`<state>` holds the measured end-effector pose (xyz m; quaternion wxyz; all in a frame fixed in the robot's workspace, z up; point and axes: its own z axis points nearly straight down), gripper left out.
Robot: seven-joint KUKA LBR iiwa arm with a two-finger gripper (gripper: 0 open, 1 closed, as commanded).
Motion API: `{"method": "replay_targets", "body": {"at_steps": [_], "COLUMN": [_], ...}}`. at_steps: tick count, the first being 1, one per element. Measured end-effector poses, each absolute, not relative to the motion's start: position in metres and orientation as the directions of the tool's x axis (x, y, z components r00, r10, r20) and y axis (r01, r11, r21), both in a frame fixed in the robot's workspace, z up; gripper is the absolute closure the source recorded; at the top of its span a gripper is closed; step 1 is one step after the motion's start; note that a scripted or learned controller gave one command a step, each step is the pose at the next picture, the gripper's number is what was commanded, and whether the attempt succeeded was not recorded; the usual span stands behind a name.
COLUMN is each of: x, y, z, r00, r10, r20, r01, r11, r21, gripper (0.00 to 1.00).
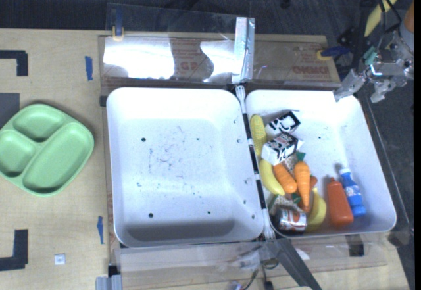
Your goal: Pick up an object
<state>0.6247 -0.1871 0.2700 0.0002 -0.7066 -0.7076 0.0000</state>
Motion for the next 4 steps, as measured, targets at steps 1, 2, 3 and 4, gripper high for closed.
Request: {"method": "replay_targets", "body": {"at_steps": [1, 2, 3, 4], "x": [0.577, 0.536, 0.527, 0.505], "y": [-0.218, -0.21, -0.223, -0.216], "z": [0.119, 0.09, 0.165, 0.192], "r00": [-0.142, -0.059, 0.243, 0.244], "r10": [0.99, 0.998, 0.97, 0.97], "r20": [0.008, 0.015, -0.001, 0.001], "r01": [0.99, 0.998, 0.97, 0.97], "r11": [0.142, 0.059, -0.243, -0.244], "r21": [-0.001, 0.01, 0.002, -0.001], "gripper": [0.0, 0.0, 0.0, 0.0]}}
